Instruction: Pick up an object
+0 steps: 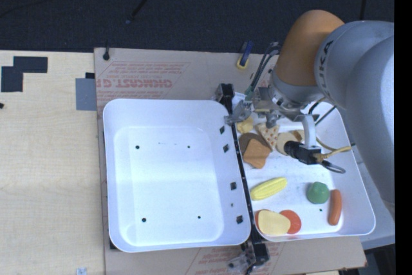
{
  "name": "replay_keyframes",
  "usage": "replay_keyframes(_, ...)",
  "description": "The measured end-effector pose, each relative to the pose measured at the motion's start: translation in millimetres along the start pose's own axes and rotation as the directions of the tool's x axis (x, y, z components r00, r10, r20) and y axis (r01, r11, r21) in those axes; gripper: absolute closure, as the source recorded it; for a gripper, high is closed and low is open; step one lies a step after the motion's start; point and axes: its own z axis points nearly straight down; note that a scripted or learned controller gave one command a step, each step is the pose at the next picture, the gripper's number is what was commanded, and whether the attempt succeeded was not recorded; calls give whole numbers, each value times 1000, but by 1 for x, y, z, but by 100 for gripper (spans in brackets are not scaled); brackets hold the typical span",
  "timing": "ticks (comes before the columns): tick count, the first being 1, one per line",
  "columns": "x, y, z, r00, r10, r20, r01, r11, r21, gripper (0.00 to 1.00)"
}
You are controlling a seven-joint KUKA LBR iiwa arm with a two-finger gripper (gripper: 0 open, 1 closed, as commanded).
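Camera view: two white bins sit side by side on a cardboard sheet (154, 77) over a light wood bench (45, 170). The left bin (116, 170) has a bare floor with a few small dark dots, so there is plenty of open room there. The right bin (360, 216) holds all the items and is crowded at its upper left, near the black divider (235, 158) where the two rims meet. The arm (347, 67), grey with an orange band, comes in from the right and covers the upper part of the right bin; the gripper (264, 114) is down over the top left corner, close to the divider edge, and whether its fingers are apart or together cannot be told. Just below it lies a brown toast-like piece (255, 151), with a cracker-like piece (269, 136) just beside it, partly under the gripper hardware. A corn cob (268, 188) lies mid-bin, near the divider. A yellow slice (273, 223) and a red slice (293, 221) overlap at the front rim. A green ball (317, 192) and an orange sausage (335, 207) sit near the right side, apart from each other, with free floor around them. A blue and yellow clip (244, 56) lies on the cardboard behind the bins.
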Motion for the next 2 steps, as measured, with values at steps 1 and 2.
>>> replay_keyframes(1, 0, 0, -1, 1000, -1, 1, 1, 1000, 0, 0)
replay_keyframes(2, 0, 0, 0, 1000, 0, 0, 0, 1000, 0, 0)
